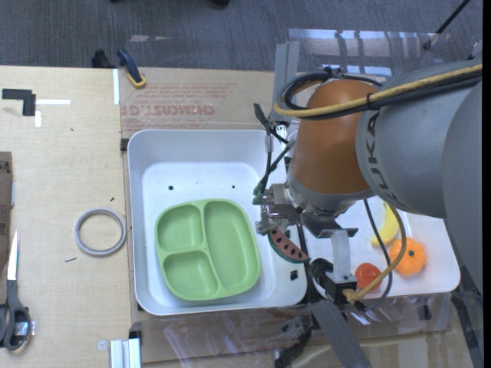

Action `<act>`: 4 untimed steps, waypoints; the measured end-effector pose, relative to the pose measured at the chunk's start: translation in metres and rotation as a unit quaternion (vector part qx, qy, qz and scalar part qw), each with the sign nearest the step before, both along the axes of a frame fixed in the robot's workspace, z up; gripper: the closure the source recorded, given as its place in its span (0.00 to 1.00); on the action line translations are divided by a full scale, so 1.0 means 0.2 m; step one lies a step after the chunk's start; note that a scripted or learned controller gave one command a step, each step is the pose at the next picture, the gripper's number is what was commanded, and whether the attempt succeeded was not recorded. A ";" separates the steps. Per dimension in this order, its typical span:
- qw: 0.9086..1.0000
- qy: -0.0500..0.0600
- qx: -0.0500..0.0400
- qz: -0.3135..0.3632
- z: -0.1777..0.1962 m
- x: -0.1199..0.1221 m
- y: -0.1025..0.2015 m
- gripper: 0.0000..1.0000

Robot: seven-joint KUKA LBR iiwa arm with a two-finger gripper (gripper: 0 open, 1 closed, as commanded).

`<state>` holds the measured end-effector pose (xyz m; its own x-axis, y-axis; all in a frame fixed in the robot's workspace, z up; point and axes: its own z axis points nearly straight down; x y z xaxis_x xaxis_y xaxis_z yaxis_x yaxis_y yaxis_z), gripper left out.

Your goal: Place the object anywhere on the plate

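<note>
A curved reddish slice with dark seeds, like a toy watermelon wedge (285, 245), sits pinched between the fingers of the gripper (276, 232) over the seam between the two bins. Just left of it, the glossy green plate (207, 248) with three compartments lies in the left white bin (192, 159). Mirrored red print on the cardboard (188, 102) is unreadable. The grey arm (414, 152), lettered "KUKA", bends down from the right, its orange band (330, 136) bulging.

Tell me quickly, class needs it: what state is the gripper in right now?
Gripper: at the divide between the two bins, with a watermelon slice at its tip; whether it is open, shut or holding the slice cannot be told.
</note>
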<state>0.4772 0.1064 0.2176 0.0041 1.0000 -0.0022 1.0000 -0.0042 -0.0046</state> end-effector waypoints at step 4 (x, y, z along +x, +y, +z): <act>1.000 0.001 0.000 0.000 -0.18 0.14 0.10 1.00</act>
<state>0.5050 0.1260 0.1812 0.0049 1.0000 -0.0029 1.0000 -0.0049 -0.0062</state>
